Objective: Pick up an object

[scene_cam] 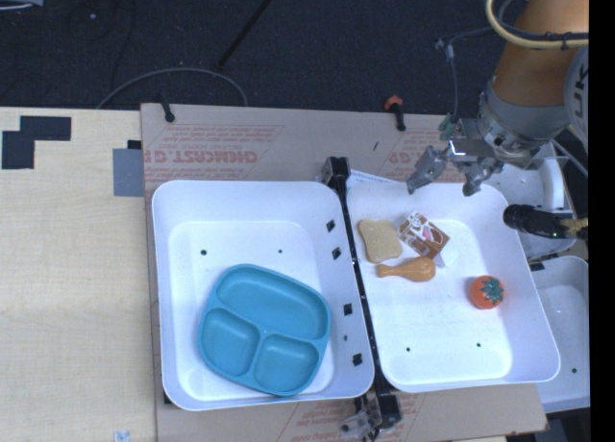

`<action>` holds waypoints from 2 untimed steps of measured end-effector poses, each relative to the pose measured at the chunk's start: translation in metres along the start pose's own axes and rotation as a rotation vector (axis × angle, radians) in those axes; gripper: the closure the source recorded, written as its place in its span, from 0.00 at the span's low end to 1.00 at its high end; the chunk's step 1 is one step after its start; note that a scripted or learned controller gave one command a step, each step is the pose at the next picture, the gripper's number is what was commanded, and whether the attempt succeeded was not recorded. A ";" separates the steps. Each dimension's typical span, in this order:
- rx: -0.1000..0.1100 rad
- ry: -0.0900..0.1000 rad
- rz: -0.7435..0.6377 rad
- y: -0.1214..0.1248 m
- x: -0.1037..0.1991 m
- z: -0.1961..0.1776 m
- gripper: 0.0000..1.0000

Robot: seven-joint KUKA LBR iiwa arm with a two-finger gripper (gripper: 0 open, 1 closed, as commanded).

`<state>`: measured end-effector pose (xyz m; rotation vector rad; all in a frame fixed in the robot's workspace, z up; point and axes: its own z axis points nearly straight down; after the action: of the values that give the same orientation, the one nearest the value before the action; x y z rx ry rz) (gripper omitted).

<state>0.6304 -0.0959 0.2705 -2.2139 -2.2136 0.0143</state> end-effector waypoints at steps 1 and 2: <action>-0.013 -0.001 -0.002 0.002 0.000 -0.008 0.00; -0.006 -0.001 0.000 -0.001 -0.008 0.052 0.00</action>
<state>0.6286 -0.1035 0.2186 -2.2174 -2.2168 0.0083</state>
